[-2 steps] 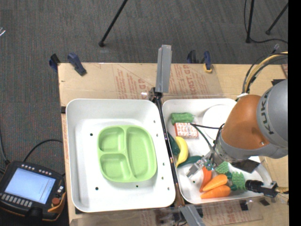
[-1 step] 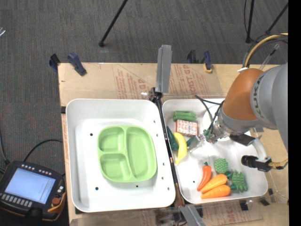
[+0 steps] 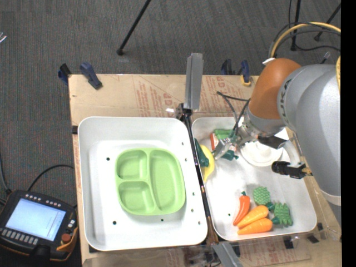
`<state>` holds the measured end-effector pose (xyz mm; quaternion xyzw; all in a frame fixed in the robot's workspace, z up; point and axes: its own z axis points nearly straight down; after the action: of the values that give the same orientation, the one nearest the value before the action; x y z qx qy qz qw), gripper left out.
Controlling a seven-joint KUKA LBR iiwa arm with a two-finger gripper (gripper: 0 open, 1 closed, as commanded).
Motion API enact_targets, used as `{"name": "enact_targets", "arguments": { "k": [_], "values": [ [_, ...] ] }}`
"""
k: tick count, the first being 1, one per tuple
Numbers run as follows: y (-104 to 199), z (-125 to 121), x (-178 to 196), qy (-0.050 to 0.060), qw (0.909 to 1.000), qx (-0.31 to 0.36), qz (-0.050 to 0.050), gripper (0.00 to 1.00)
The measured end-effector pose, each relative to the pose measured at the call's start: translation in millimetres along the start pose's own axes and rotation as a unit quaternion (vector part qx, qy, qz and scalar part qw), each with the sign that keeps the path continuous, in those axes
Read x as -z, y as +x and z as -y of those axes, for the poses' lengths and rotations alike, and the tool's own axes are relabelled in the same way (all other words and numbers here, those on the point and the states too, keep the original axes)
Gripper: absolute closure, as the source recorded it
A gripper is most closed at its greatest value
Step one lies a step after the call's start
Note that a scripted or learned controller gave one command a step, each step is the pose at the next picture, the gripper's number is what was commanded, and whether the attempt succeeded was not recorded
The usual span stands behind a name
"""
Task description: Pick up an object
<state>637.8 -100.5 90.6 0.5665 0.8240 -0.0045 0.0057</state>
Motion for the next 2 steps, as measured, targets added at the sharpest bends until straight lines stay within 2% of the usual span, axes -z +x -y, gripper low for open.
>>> {"name": "enact_targets", "arguments": {
  "k": [1,2],
  "values": [
    [5.2,-2.8,9.3,-0.001,1.0000,0.005,-0.004,1.00],
    [5.8,-3.0,8.9,0.000,1.0000,0.006,-0.003,0.00]
  ]
}}
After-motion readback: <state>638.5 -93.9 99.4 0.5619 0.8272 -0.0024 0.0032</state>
